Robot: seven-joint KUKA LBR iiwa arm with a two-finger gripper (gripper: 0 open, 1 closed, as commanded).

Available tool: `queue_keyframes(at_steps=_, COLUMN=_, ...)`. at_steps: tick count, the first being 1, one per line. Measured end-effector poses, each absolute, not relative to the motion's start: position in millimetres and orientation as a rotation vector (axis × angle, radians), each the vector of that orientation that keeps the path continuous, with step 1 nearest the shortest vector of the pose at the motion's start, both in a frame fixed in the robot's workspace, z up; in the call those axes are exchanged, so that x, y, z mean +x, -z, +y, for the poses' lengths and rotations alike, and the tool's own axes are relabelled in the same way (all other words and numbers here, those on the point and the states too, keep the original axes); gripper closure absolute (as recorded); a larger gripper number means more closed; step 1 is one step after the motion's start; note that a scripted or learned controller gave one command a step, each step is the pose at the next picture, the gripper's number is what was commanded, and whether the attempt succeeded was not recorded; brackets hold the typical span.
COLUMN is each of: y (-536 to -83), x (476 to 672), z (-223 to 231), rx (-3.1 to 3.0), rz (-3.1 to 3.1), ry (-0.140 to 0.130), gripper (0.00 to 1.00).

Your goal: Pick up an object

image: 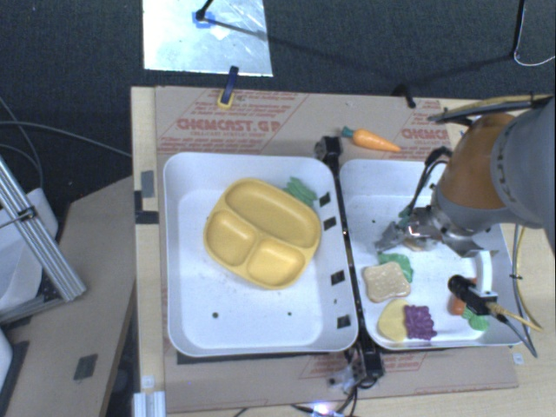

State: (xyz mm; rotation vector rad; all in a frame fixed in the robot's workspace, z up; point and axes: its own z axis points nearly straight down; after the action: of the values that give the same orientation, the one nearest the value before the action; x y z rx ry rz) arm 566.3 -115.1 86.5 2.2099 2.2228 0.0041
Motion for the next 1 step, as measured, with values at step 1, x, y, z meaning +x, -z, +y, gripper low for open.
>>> queue_keyframes(at_steps=1, y=-87.7, x=605.5, z=-101.6, rx=2.209, rz=2.221, ry=-0.008, gripper=0.0)
